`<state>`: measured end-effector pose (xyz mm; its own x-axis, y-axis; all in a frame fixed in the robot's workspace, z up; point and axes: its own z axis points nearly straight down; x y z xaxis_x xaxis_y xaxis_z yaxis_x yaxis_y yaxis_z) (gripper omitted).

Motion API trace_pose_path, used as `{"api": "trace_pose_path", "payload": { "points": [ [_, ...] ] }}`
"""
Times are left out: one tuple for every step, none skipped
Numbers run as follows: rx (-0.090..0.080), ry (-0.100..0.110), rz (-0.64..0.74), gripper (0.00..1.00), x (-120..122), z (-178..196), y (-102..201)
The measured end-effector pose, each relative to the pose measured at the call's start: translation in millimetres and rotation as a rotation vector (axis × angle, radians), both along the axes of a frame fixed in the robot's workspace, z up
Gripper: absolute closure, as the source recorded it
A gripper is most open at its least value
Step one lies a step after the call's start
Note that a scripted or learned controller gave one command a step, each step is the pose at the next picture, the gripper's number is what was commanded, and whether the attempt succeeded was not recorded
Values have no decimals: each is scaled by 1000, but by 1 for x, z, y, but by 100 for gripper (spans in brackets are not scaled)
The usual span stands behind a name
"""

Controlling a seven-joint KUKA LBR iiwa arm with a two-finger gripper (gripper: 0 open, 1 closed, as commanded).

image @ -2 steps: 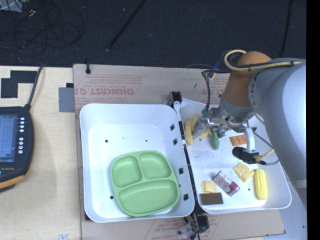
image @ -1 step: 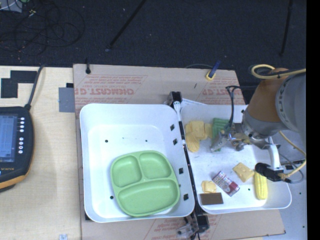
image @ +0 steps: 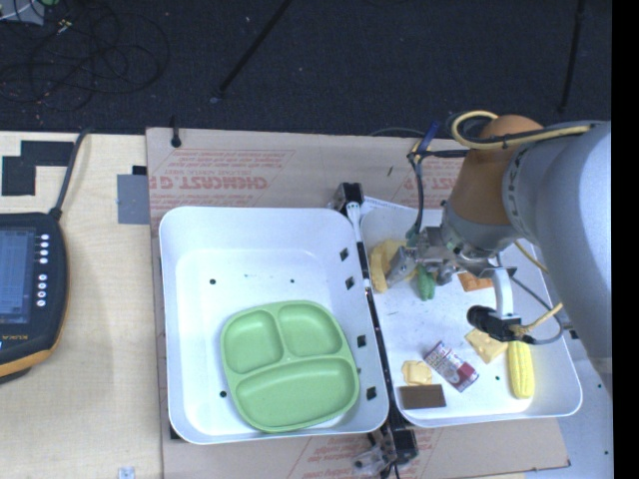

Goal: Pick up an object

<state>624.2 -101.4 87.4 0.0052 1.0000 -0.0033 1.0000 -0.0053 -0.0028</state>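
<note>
My gripper [image: 427, 267] is low over the back left part of the right bin [image: 559, 392], with the arm reaching in from the right. A small green object [image: 426, 287] lies right at the gripper's tip, touching or nearly touching it. A yellow item [image: 382, 262] lies just left of the gripper against the bin's left wall. An orange piece [image: 475, 283] lies just to its right.
Toward the front of the right bin lie a corn cob [image: 519, 368], a yellow wedge [image: 485, 346], a red and silver packet [image: 451, 364], a small yellow piece [image: 416, 372] and a brown block [image: 421, 397]. The left bin [image: 190, 267] holds a green divided plate [image: 290, 365].
</note>
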Motion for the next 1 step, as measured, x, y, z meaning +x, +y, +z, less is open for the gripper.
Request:
{"api": "trace_pose_path", "payload": {
  "points": [
    [4,0,4,100,2,10,3]
  ]
}}
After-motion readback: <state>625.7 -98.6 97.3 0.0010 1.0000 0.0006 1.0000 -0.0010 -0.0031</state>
